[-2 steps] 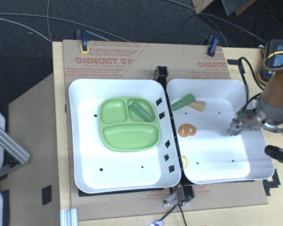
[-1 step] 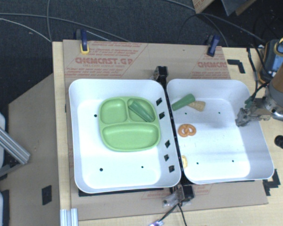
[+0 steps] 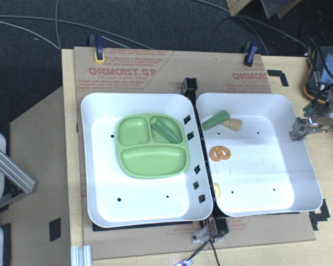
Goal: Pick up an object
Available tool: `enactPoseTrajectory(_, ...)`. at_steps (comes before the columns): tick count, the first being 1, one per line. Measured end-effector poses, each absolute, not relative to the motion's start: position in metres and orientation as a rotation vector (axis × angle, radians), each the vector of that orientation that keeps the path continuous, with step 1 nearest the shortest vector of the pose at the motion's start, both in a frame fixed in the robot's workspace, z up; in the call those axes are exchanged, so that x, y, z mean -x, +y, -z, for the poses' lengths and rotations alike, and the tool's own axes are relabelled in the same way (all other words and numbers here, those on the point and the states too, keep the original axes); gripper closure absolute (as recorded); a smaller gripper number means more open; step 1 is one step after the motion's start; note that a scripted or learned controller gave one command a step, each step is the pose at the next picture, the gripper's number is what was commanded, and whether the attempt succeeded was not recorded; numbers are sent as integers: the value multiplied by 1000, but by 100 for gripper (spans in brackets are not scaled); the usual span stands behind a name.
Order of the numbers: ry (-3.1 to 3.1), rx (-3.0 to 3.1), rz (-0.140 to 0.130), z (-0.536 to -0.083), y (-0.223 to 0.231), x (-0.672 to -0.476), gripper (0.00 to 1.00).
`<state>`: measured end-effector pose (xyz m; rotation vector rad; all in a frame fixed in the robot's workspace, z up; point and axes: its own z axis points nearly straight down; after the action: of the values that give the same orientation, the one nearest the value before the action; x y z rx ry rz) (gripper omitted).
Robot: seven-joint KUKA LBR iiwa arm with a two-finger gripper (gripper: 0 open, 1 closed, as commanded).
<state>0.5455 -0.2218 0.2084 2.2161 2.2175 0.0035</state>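
- The brown bench (image 3: 139, 243) has its front edge nearest the camera, and a small metal clamp (image 3: 211, 229) sits there where the two bins meet.
- The left bin (image 3: 100, 204) is white and shallow. A green plate (image 3: 150, 159) with three parts lies in it.
- A dark green toy (image 3: 166, 129) lies in the top right part of the plate.
- The right bin (image 3: 266, 201) is white too and touches the left bin along the middle.
- A tiny yellow bit (image 3: 216, 190) lies by the right bin's left wall, near the front.
- An orange pretzel (image 3: 220, 153) lies flat on the floor of the right bin, on its left side.
- A long green toy (image 3: 215, 120) lies farther back, tilted, and a small tan piece (image 3: 232, 125) touches its right end.
- The gripper (image 3: 301, 129) is at the right rim of the right bin, well apart from the pretzel and the other toys. Nothing is seen in it.
- The gripper is small and blurry, so nobody can tell if it is spread or pressed together.
- Two blue clamps (image 3: 99, 49) hold the back edge of the bench.
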Motion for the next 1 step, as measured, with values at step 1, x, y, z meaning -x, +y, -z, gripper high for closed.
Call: enactPoseTrajectory(1, 2218, -2216, -4, -262, -222, -537, 100)
